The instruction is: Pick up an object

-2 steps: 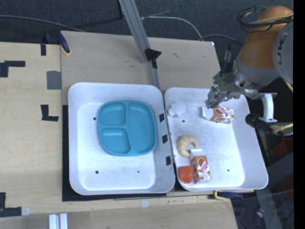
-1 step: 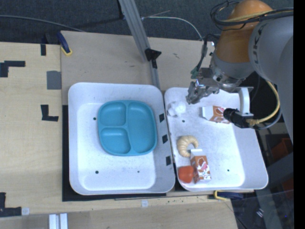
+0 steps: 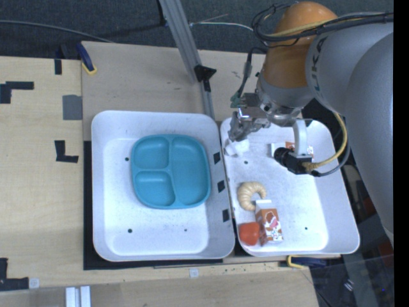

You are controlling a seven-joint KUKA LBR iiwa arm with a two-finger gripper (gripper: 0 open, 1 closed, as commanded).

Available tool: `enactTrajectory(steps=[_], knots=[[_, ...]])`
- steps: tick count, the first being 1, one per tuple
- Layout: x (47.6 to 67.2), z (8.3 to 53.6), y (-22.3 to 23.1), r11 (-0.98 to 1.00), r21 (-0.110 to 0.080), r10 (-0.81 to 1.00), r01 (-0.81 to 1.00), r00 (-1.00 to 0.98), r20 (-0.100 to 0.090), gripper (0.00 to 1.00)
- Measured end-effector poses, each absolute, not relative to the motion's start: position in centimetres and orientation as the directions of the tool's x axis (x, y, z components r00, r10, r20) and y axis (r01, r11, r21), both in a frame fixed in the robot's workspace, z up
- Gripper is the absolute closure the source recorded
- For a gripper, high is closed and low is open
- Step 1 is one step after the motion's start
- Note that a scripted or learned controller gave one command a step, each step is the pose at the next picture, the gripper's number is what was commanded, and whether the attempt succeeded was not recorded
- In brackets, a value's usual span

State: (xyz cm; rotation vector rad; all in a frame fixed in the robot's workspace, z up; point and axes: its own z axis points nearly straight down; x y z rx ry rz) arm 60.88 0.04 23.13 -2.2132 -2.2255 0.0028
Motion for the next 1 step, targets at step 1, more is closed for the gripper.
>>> enactTrajectory(steps=[1], knots=[[61.59,23.98,5.68,0.008,0.000,1.000,1.000,-0.008,0.002,1.00]])
